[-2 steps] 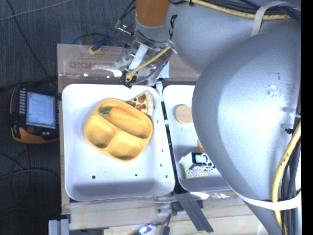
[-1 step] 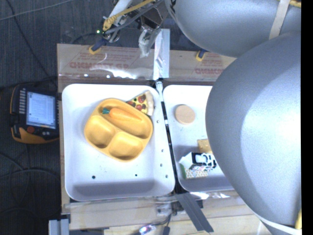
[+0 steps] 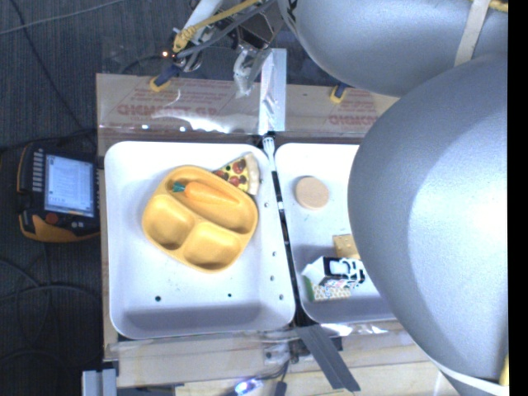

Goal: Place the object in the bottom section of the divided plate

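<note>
Camera view puts my grey arm (image 3: 437,221) across the right of the frame; whether my end effector is open or closed, I cannot tell. At centre left, the yellow divided plate (image 3: 200,218) sits in the left bin (image 3: 132,304), an orange carrot (image 3: 210,192) in its upper section. A pizza slice (image 3: 236,171) touches its upper right rim. A round disc (image 3: 313,192) lies in the right bin (image 3: 330,304).

Grey arm (image 3: 437,221) hides the right bin's (image 3: 318,229) far half; tan block (image 3: 344,243) partly covered.

The grey arm (image 3: 437,221) looms large at the right — its bulk close under the camera.
</note>
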Controlling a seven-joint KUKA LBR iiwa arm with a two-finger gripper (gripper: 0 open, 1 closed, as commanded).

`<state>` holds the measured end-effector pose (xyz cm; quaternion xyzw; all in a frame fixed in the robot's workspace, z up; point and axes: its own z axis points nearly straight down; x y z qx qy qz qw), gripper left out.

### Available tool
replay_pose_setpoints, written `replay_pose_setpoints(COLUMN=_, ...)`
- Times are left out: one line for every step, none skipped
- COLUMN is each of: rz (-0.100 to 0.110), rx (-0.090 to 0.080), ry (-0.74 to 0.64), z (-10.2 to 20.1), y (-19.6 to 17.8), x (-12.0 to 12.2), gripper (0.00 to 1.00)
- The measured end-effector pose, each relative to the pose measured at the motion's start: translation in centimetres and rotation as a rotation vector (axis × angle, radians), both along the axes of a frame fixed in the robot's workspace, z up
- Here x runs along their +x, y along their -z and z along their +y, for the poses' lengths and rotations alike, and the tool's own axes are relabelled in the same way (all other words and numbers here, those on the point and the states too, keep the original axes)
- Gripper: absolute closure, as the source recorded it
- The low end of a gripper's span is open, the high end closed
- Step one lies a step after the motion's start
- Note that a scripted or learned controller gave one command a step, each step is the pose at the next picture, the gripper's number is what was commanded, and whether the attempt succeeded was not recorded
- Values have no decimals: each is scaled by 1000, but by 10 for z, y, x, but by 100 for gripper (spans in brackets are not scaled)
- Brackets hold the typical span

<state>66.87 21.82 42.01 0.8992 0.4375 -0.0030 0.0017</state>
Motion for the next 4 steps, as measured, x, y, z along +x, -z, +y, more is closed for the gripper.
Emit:
replay_pose_setpoints(rz=0, rx=0, ry=1, z=0, y=0, x=0, gripper=0)
replay_pose_setpoints(rz=0, rx=0, ry=1, z=0, y=0, x=0, gripper=0)
replay_pose_setpoints(rz=1, rx=0, ry=-135, z=15, y=-12, x=-19, gripper=0)
replay_pose_setpoints(rz=1, rx=1, ry=-136, z=15, y=-11, x=-19, gripper=0)
